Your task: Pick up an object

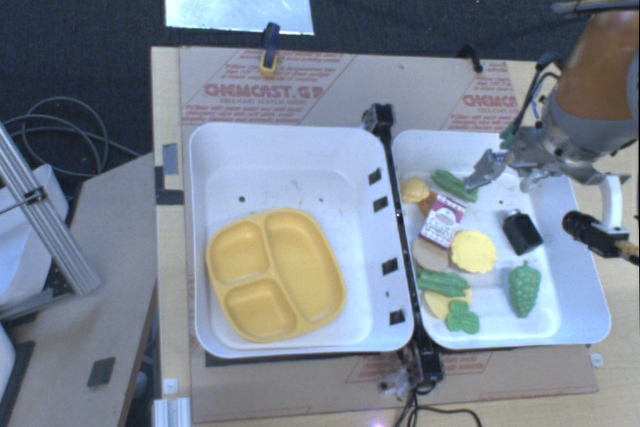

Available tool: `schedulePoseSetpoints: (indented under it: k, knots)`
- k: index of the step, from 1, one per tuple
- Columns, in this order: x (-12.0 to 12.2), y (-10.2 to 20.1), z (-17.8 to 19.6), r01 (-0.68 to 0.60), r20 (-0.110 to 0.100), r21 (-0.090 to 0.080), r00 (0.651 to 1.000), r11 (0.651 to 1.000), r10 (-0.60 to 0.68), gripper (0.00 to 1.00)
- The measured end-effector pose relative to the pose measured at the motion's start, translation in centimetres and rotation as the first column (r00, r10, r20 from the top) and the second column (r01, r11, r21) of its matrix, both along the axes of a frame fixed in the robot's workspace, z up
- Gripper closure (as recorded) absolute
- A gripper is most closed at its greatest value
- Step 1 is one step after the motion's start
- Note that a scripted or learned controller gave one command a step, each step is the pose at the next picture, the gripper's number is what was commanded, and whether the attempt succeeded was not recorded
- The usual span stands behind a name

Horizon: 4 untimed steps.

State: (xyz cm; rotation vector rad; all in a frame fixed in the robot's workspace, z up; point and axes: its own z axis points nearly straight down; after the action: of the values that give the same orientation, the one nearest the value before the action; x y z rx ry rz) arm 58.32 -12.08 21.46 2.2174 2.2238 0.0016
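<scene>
Seen from above, a tabletop (300, 80) carries two shallow white bins side by side. The left bin (300, 150) holds a yellow divided tray (275, 272) toward its front left corner. The right bin (590, 305) holds a scatter of toy food. A green pea pod (452, 184) lies near its back left corner, with a small yellow piece (415, 189) beside it against the left wall. A small red and white carton (442, 221) sits below them, then a round yellow piece (473, 251), and green pieces (447, 296) near the front left corner. A green bunch of grapes (523, 288) lies toward the front, and a black block (521, 232) near the middle.

The arm (598, 75) reaches in from the right. Its tool (505, 165) hangs over the back of the right bin, just right of the pea pod; whether it is clenched or released cannot be told.
</scene>
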Motion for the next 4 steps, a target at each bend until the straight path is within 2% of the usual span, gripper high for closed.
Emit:
schedulePoseSetpoints:
  k: [1, 2, 3, 4]
  knots:
    - [-3.2, 4.5, -3.2, -0.004, -0.004, 0.002, 1.000, 1.000, 0.004, 0.00]
    - [-9.9, 9.8, -3.1, -0.005, -0.005, 0.003, 1.000, 1.000, 0.005, 0.00]
    - [-9.7, 16.4, -3.0, -0.007, 0.000, 0.002, 1.000, 1.000, 0.007, 0.00]
    - [-6.4, 8.8, -3.0, 0.006, 0.003, -0.002, 1.000, 1.000, -0.006, 0.00]
